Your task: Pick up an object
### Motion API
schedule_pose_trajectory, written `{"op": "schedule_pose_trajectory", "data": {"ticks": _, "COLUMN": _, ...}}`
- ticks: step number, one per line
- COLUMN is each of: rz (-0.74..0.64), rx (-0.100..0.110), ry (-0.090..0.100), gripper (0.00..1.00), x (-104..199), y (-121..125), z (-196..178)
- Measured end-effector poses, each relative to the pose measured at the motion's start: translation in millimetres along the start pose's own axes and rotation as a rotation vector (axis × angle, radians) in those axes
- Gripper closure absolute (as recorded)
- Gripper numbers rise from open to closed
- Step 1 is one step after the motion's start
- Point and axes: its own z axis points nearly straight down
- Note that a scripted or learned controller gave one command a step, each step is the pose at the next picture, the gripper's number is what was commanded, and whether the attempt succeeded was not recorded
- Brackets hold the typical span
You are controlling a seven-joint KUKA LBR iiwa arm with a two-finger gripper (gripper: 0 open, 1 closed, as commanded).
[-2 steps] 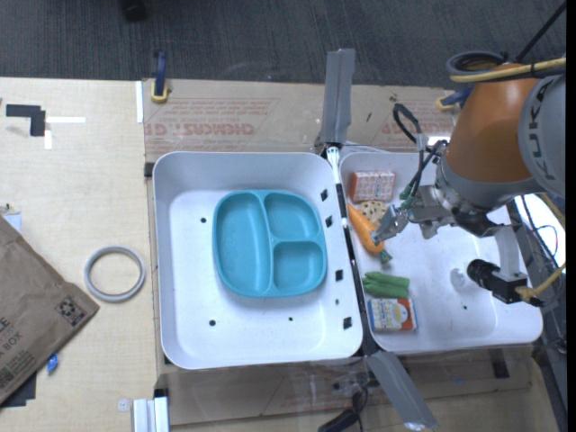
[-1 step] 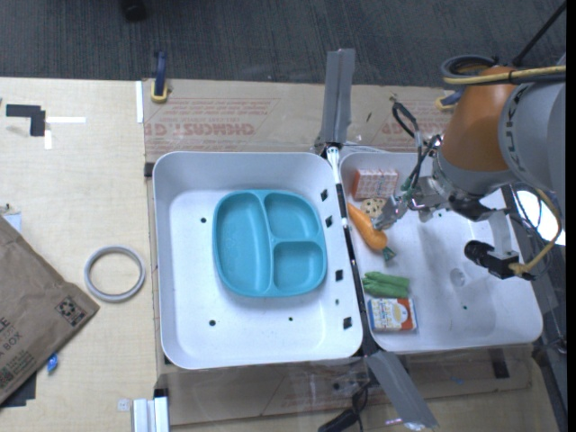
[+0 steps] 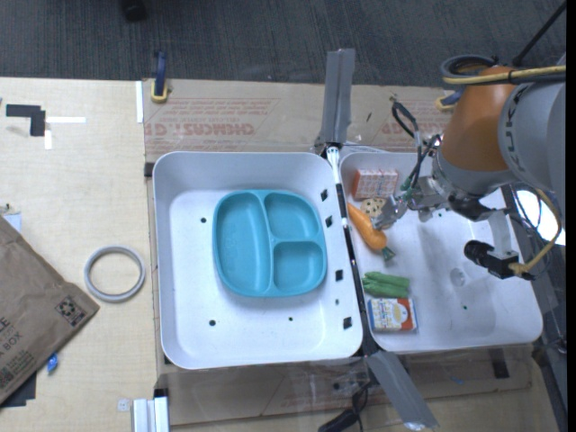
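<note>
Hovering tool (image 3: 394,207) just above carrot (image 3: 366,226) in rt bin (image 3: 468,322) — tool's state unclear, can't tell.

**Arm bent low, wrist turned leftward**

The grey KUKA arm with its orange band (image 3: 477,124) enters from the right edge of the camera view and bends down and to the left. Below the band, the wrist narrows into dark fittings and looping cables. The two-finger gripper (image 3: 396,207) sits at the arm's leftmost end, low and pointed left; its tips are too small and cluttered to read.
</note>
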Motion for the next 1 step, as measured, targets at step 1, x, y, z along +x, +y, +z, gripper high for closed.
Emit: {"op": "schedule_pose_trajectory", "data": {"ticks": 1, "rz": 0.026, "rx": 0.009, "ry": 0.006, "gripper": 0.0, "x": -20.1, "y": 18.8, "z": 17.5}}
